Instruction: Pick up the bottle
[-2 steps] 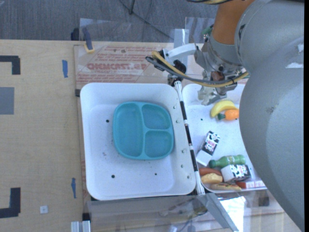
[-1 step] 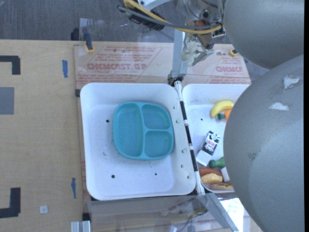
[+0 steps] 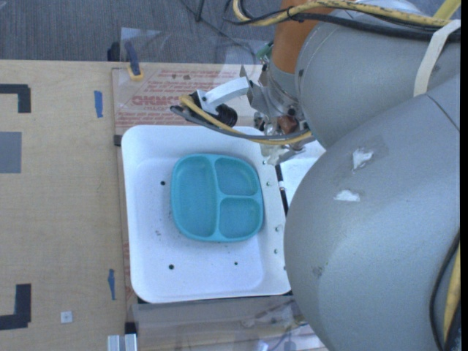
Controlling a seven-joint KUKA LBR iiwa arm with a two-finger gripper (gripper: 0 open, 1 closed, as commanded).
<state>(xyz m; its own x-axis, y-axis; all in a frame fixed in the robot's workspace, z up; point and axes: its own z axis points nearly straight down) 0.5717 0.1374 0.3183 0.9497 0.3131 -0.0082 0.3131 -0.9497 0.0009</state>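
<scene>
The grey arm (image 3: 373, 196) takes up the right half of the camera view, with its orange band (image 3: 322, 9) at the top. Its wrist (image 3: 278, 115) hangs over the seam between the two bins, near their far edge. A white bracket with black and yellow cables (image 3: 216, 101) sticks out leftward from the wrist. The arm's bulk covers nearly all of the right bin (image 3: 300, 168), of which a small white strip shows, and hides whatever lies inside it.
The left bin (image 3: 135, 218) holds a teal divided plate (image 3: 217, 197) near its middle. Left of the bins lies the wooden bench top (image 3: 58, 196) with black and blue tape marks. Grey floor and cables sit behind the bench.
</scene>
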